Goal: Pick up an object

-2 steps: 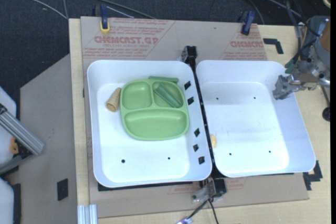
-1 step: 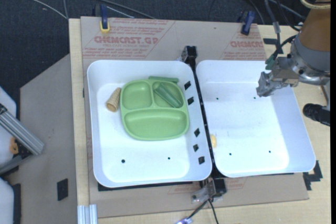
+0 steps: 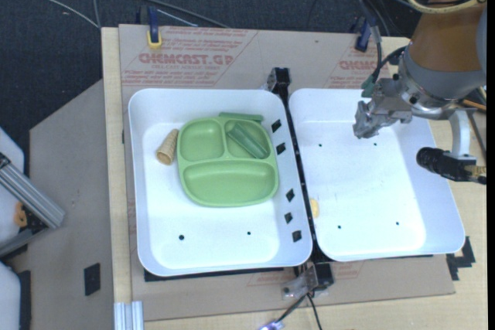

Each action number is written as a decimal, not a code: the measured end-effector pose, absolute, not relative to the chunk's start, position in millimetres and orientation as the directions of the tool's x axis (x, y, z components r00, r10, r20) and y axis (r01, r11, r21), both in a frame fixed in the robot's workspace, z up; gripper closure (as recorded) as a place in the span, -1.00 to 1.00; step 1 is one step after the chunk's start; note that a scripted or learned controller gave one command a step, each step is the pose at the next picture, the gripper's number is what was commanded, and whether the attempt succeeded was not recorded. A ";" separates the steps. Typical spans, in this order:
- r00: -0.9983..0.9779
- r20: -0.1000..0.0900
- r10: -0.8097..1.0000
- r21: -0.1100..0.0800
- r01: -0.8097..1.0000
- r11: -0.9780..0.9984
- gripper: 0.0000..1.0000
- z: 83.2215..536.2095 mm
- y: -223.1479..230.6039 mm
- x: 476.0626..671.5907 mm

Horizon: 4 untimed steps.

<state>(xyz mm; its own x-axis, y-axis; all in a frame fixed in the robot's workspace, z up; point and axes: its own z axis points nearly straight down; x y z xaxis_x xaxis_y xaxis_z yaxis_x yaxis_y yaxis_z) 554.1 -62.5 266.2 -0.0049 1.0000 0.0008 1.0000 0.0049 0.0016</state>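
The arm (image 3: 448, 19) reaches in from the right, and its gripper (image 3: 368, 126) hangs over the upper part of the right bin (image 3: 402, 197), near that bin's back wall. From this slanted view the fingers are a dark blur, so I cannot tell whether they are spread or pressed together, and nothing is seen between them.

The things to pick lie in the left bin (image 3: 155, 236). A green divided plate (image 3: 227, 166) sits near the middle of it. A darker green piece (image 3: 249, 139), perhaps a pepper or a bean pod, lies in the plate's upper right compartment. A tan ice-cream cone (image 3: 166, 147) lies on the bin floor just beside the plate's left edge, well apart from the gripper.

A small yellowish bit (image 3: 313, 207) lies at the wall between the two bins.
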 end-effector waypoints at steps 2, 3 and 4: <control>-0.006 0.002 1.000 0.003 1.000 0.006 1.00 258.3 35.9 581.6; -0.006 0.002 1.000 0.000 1.000 0.006 1.00 236.9 87.8 603.0; -0.001 0.000 1.000 0.001 1.000 0.001 -1.00 238.5 84.4 602.6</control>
